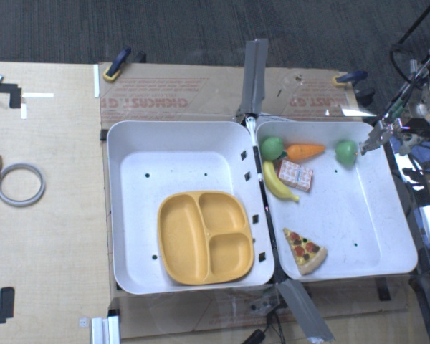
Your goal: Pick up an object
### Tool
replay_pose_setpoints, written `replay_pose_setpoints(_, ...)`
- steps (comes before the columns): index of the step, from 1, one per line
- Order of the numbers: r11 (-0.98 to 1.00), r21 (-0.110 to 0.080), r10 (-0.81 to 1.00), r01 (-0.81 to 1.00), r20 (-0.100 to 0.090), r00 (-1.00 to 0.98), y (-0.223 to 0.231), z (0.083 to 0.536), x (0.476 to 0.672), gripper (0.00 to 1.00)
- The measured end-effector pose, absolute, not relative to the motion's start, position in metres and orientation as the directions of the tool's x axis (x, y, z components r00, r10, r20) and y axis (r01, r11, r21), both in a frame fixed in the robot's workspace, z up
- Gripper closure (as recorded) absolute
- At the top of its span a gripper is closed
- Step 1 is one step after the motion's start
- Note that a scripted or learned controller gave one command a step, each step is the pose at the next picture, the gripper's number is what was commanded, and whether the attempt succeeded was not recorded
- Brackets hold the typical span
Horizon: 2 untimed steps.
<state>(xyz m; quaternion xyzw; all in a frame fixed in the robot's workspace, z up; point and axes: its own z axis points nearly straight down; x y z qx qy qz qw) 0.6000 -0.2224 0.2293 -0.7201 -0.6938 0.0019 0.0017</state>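
Gripper (378,139) at right bin's (376,221) far right rim, finger state unclear. Glossy round green ball (346,151) just beside it. Smooth yellow three-compartment tray (205,236) in left bin (129,192).

The 2 bins (129,213) look like smooth white plastic with a faint sheen. The divided plate (204,236) is matt yellow plastic. Cardboard (193,92) lies rough and brown under them. The bench (50,213) is pale wood-look board. The tape roll (19,184) looks glossy.
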Motion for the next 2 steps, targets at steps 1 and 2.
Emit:
replay_pose_setpoints(1, -0.034, -0.008, 0.999, 0.999, -0.002, 0.034, -0.222, 0.236, 0.601, 1.0)
replay_pose_setpoints(2, 0.117, -0.002, 0.993, 0.993, -0.001, -0.117, -0.141, 0.294, 0.617, 1.0)
